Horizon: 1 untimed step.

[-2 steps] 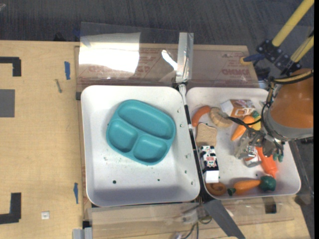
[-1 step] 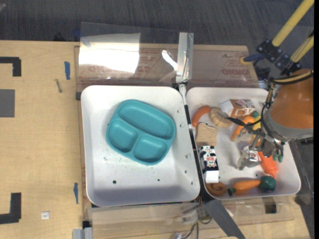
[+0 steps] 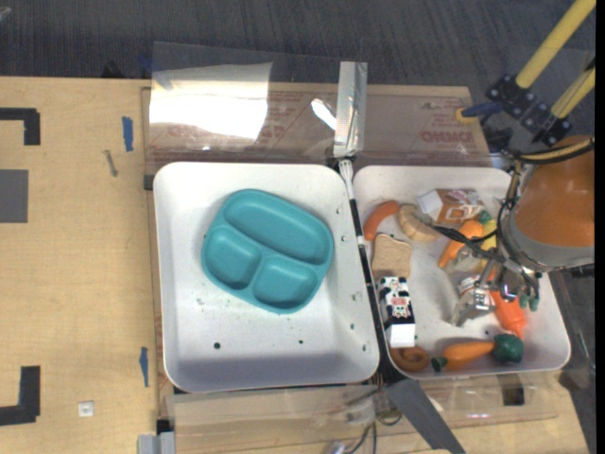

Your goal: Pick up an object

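The gripper [image 3: 487, 287] hangs low in the right bin [image 3: 558, 353], presumably to grab toys; an orange carrot [image 3: 465, 352] lies just below it.

Arm [image 3: 558, 206] enters from right edge, orange band uppermost, wrist pointing down and leftward. Gripper [image 3: 477, 296] low beneath wrist, metal fingertips close together; nothing visibly clamped between them.

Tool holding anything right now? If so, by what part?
Cannot be told. The tool is down among the toys in the right bin, near a carrot, but no grasp is visible.
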Available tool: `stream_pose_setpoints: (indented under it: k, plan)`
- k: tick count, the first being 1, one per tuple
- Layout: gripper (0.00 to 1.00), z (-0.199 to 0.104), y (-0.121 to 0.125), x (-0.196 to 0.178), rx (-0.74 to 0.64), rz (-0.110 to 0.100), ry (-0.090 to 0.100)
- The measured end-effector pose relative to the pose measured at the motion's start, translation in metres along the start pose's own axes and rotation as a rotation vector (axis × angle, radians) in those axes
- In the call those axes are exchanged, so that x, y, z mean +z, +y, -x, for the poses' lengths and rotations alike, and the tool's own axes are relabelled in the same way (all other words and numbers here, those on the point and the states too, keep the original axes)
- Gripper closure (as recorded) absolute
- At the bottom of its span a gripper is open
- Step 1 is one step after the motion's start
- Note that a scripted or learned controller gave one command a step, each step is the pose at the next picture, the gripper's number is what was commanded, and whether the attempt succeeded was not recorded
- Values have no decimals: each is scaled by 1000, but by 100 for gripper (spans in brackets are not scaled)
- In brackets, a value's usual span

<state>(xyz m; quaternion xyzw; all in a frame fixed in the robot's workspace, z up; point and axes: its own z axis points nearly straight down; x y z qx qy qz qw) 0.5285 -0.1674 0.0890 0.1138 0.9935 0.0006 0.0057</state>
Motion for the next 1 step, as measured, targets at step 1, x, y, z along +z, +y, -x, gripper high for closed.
stream_pose_setpoints:
  k: [1]
  plan:
    - [0,-21,6,0,349,-2,-1]
